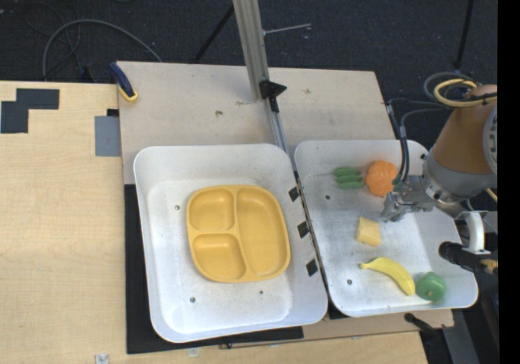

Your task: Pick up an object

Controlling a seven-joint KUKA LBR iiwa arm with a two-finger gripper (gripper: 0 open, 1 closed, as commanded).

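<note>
The end effector hangs low in the right bin, just below an orange carrot-like toy whose green leafy top points toward the left bin; whether the end effector is open or closed cannot be told, and nothing shows between its tips. A pale yellow block lies just below and to the left of the end effector, apart from it. Farther toward the near edge of the right bin, a yellow banana lies at a slant, with a small green piece of fruit just beside its lower end, close to the bin's near right corner. The arm, grey with an orange band, rises from the end effector toward the right. The left bin sits beside the right bin and holds a yellow divided plate with three compartments. Both bins rest on the worktop, and behind them a metal post stands upright.
</note>
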